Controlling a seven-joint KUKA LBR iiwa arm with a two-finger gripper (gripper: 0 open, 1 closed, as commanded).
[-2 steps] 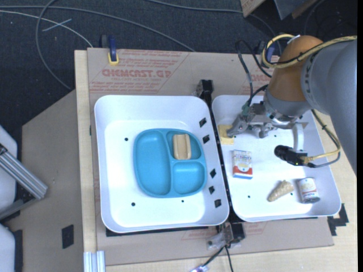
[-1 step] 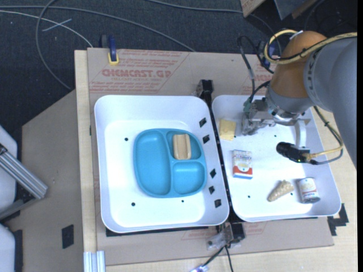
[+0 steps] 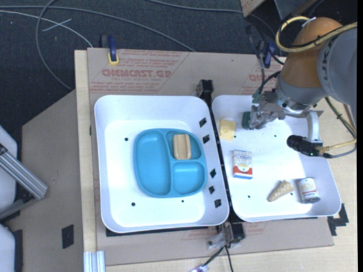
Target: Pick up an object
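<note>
Metal gripper [image 3: 256, 119] is hanging low over the right bin [image 3: 323, 208]; its opening cannot be made out. Pale yellow block [image 3: 227, 130] is lying just beside it.

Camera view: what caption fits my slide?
Robot tool hovers near a cheese block in the right bin; blue tray sits left.

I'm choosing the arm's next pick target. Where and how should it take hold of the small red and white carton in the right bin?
Grip the small red and white carton across its two long edges, coming straight down. It lies flat with bare floor around it in the right white bin, and its narrower width likely suits the two-finger gripper.
</note>
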